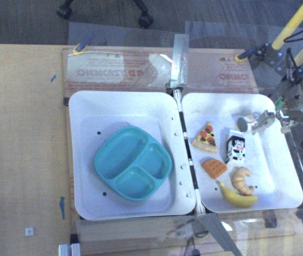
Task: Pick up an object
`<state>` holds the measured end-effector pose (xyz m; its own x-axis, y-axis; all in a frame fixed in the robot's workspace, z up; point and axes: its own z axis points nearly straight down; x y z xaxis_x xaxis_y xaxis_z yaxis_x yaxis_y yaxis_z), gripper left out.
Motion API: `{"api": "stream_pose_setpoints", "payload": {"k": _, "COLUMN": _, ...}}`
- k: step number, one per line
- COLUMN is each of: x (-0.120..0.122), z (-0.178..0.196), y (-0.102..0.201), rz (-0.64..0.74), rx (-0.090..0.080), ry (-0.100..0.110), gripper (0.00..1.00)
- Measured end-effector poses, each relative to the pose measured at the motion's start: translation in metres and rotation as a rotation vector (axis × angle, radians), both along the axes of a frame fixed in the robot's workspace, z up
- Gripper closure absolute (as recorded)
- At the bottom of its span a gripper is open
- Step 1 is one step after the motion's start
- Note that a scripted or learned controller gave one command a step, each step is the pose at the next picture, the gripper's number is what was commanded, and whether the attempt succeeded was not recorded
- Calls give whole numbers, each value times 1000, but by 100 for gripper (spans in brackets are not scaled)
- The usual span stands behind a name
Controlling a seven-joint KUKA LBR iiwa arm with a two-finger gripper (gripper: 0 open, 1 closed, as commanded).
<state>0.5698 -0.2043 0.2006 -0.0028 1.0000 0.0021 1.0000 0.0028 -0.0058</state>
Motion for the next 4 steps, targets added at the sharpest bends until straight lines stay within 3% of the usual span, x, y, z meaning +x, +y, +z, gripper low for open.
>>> {"api": "stream_pose_setpoints", "payload": {"k": 1, "x": 33, "z": -113, "y": 45, "rz": 0, "rx": -5, "ry": -14, "gripper": 0}}
{"api": "stream_pose_setpoints", "payload": {"k": 2, "x": -5, "z": -113, "y": 52, "rz": 0, "rx": -2, "ry": -13, "gripper": 0}}
{"api": "stream_pose_setpoints", "payload": {"k": 3, "x": -4, "z": -106, "y": 51, "rz": -3, "rx": -1, "ry": -13, "gripper": 100}}
{"api": "stream_pose_setpoints", "payload": {"k": 4, "x": 35, "z": 30, "y": 107, "rz": 3, "rx": -3, "ry": -1, "gripper": 100}}
